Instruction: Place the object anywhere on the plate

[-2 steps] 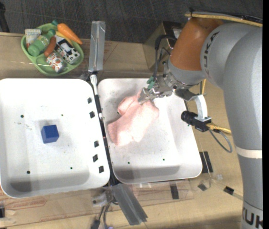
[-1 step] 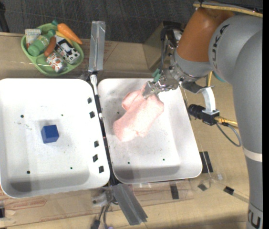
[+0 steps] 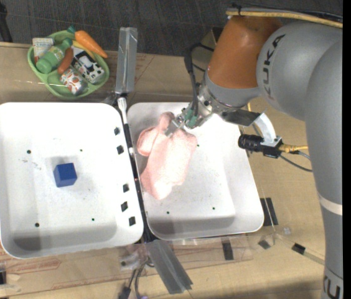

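Pink cloth [image 3: 166, 154] is being pinched at far edge by jaws of gripper [image 3: 185, 121], rest of it lying in right bin [image 3: 241, 185]. Blue cube [image 3: 65, 174] is sitting in left bin [image 3: 14, 167]. Green bowl [image 3: 45, 80] of toy food is being kept at far left on table [image 3: 163, 64].

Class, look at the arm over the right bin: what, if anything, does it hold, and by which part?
The gripper appears to pinch the pink cloth at its upper edge, near the far end of the right bin; the rest of the cloth trails down toward the bin floor.
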Robot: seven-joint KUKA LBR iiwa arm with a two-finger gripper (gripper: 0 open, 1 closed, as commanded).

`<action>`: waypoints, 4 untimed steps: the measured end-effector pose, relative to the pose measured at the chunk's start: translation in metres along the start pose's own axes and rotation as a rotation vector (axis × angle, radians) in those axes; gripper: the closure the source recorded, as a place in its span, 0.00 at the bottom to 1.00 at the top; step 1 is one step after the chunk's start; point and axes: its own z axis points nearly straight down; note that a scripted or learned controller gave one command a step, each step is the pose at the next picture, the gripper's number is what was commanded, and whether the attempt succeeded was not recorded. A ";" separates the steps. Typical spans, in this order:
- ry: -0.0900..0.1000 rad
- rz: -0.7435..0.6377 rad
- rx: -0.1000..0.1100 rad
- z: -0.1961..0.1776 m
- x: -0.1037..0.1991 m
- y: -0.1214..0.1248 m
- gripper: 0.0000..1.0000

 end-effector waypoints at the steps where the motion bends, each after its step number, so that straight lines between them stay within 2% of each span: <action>1: -0.001 -0.408 0.000 0.007 0.050 0.017 1.00; 2: -0.002 -0.813 0.000 0.009 0.090 0.043 1.00; 3: 0.000 -0.973 0.001 0.004 0.133 0.054 1.00; 4: -0.005 -0.976 -0.001 -0.007 0.177 0.079 1.00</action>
